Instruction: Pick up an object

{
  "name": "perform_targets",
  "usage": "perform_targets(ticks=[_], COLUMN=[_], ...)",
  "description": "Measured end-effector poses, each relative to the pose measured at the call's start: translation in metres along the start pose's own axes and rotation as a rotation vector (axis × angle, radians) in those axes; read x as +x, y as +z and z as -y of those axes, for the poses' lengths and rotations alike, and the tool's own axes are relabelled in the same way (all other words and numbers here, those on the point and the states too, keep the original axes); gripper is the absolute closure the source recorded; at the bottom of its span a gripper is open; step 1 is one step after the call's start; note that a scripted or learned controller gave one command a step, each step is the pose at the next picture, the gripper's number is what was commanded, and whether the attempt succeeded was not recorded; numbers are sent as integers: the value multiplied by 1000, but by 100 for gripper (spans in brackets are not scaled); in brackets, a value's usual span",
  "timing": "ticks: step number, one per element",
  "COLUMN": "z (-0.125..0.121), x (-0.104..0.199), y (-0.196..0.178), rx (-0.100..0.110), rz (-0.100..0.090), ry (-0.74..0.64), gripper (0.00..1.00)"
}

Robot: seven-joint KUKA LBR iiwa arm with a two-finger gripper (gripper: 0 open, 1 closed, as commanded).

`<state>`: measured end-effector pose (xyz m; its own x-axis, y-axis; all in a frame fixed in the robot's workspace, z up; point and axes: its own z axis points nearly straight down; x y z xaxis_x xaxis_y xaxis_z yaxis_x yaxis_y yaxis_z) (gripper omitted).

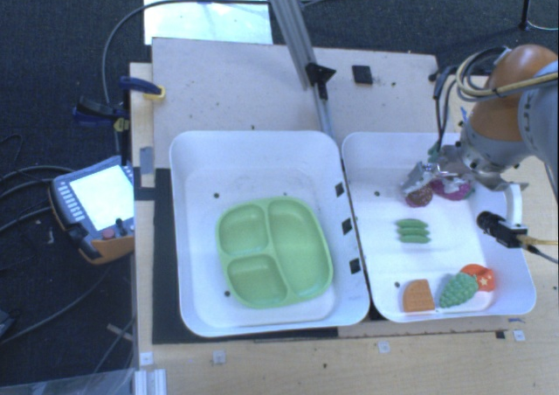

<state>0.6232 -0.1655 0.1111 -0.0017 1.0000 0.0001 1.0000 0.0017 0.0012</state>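
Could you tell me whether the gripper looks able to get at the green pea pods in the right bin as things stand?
Probably yes. The green pea pods lie alone on bare bin floor, apart from the other items, and the gripper hovers just beyond them over a dark red object.

Two white bins (262,144), one green tray (273,251), five small toy foods (413,230).

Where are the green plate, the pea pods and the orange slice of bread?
Green plate (274,252), camera view, divider between its compartments.
Pea pods (413,230), camera view, middle of the pods.
Bread (418,295), camera view, centre of the slice.
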Motion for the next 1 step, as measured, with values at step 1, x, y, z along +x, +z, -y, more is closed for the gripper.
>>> perform_targets(ticks=[1], z=[-2], x=[0], y=[26], rx=[-2], rz=[1], ry=[-1], gripper=[0])
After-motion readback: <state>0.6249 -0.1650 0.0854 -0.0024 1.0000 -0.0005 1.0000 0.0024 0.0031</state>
